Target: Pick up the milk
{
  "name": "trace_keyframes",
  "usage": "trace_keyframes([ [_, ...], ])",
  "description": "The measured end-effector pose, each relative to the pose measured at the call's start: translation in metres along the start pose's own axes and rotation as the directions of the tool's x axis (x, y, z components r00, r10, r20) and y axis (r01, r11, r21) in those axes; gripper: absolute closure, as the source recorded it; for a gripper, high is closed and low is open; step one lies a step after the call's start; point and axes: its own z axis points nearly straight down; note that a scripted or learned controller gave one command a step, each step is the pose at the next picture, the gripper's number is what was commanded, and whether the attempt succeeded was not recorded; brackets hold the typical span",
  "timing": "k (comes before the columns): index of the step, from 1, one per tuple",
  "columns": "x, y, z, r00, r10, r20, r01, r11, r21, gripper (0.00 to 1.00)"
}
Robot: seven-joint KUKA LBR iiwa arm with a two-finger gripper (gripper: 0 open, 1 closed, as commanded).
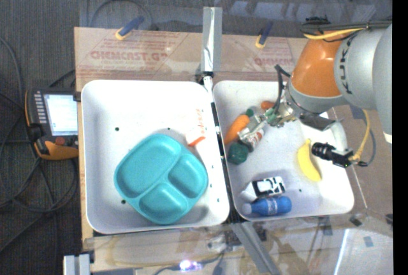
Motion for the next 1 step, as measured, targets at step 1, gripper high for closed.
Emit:
trace_keyframes([
  [1,-0.0152,-0.0346,0.0272,0.999,0.044,-0.005,-0.044,0.999,0.021,0.00],
])
